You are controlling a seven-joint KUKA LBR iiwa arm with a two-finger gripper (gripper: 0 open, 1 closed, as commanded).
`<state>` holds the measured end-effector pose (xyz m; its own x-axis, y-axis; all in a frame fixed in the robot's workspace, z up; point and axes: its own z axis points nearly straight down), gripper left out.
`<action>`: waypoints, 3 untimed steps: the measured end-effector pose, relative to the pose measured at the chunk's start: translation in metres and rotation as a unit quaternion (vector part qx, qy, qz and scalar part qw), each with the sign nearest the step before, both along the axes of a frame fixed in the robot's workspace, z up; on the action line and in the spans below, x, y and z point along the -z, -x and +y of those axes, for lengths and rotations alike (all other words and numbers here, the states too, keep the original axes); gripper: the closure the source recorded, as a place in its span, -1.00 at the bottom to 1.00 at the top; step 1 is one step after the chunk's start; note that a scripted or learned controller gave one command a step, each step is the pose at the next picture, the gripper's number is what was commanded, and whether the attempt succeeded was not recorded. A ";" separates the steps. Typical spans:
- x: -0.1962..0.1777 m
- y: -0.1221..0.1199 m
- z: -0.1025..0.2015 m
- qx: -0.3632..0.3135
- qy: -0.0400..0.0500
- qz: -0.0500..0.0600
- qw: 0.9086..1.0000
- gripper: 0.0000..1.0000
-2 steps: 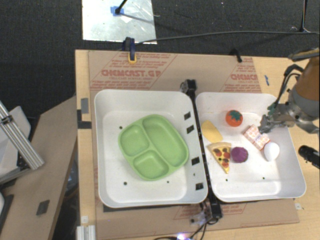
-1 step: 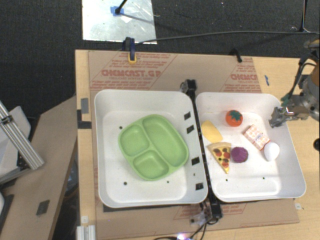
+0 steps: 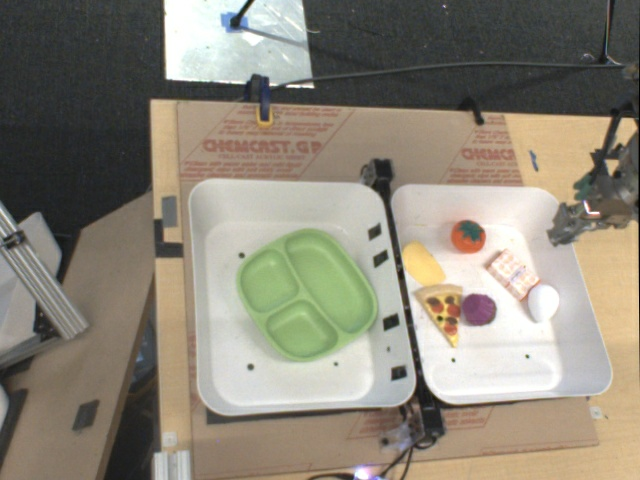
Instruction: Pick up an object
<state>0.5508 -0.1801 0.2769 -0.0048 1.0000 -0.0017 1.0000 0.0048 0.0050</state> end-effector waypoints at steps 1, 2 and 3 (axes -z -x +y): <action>0.006 -0.016 0.060 -0.002 -0.001 0.001 1.000 1.00; 0.024 -0.024 0.113 -0.002 -0.001 0.002 1.000 1.00; 0.019 -0.033 0.165 -0.002 -0.001 0.001 1.000 1.00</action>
